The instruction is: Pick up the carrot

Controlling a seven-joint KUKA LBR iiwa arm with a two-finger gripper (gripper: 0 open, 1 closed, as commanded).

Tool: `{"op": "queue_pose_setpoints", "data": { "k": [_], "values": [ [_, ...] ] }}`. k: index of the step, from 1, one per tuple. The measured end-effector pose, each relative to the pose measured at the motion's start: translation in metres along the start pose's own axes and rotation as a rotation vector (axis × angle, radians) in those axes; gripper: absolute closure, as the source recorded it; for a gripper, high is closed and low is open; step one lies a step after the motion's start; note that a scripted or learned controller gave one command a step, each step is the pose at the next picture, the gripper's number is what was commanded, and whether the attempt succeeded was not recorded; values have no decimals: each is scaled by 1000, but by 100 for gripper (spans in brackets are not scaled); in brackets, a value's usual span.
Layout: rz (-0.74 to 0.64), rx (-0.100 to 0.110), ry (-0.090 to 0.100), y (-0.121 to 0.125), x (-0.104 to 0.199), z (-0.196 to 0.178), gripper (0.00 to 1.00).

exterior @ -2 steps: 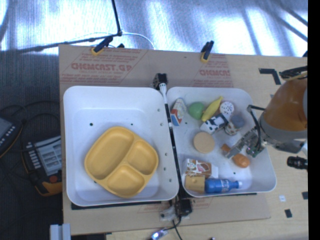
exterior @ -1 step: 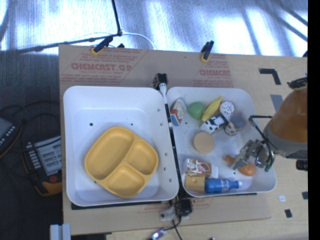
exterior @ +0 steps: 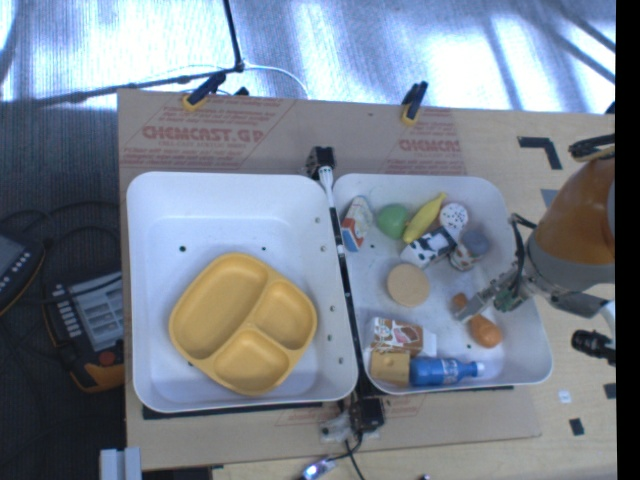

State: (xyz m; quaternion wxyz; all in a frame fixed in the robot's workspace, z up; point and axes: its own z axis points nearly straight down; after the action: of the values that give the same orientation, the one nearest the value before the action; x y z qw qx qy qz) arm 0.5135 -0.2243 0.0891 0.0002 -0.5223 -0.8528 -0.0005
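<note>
Looking down on the right bin, we find the gripper low near its right wall, among the toys. Its fingers blur into the clutter, so we cannot tell how far apart they stand or whether anything sits between them. The carrot, as we judge it, is the small orange piece lying on the bin floor just below the gripper, with a smaller orange-brown bit just to the left.

Our worry is a mistaken or glancing grasp. The two orange pieces lie close together, so the fingers could close on the wrong one or nudge the carrot toward the wall. The blue bottle sits near below, and a sliding carrot could wedge against it. The tan disc lies apart, out of harm. The yellow plate sits in the left bin.
</note>
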Motion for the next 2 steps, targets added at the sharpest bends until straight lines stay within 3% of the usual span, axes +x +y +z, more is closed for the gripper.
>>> {"op": "queue_pose_setpoints", "data": {
  "k": [1, 2],
  "values": [
    [-326, -13, -23, -21, 9, -2, 100],
    [-774, 0, -2, -25, 14, -15, 100]
  ]
}}
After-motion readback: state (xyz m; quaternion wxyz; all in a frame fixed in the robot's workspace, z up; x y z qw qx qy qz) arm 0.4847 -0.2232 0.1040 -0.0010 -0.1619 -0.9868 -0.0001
